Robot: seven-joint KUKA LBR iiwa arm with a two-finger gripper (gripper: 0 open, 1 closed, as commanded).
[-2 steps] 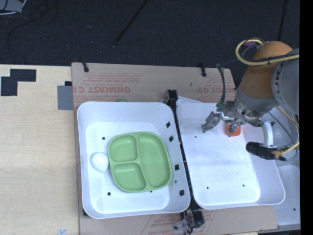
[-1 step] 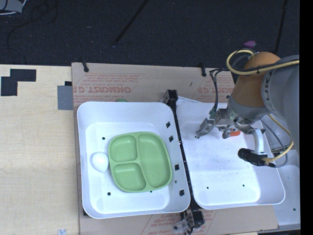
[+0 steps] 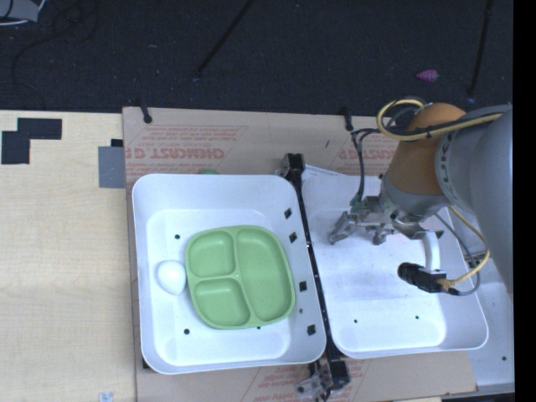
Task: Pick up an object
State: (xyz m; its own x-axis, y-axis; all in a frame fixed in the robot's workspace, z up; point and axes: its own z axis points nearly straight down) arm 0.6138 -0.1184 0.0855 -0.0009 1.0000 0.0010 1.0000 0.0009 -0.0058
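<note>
Candidates to pick sit in the left bin (image 3: 151, 216). Green plate (image 3: 239, 275), three compartments, lies flat in the middle of the bin floor, long side angled a bit. White egg-shaped object, call it the egg (image 3: 172, 275), rests on the floor touching or just beside the plate's left edge; can't tell which. Both well apart from me.

My gripper (image 3: 352, 226) is over the right bin (image 3: 394, 316), near its upper left part, close to the divider between the bins. Fingers point left toward the divider. Nothing is seen between them. Released or clenched: cannot tell, the metal parts blur together at this angle.

My arm (image 3: 469, 174) comes in from the right, orange band (image 3: 419, 153) just above the wrist, yellow and black cables looped around it. A black cable end (image 3: 419, 275) hangs over the right bin's floor, lower right of the gripper.

Both bins sit on a cardboard sheet (image 3: 209, 145) with red print, on a light wood bench (image 3: 59, 266). Dark floor (image 3: 251, 40) with cables behind.
</note>
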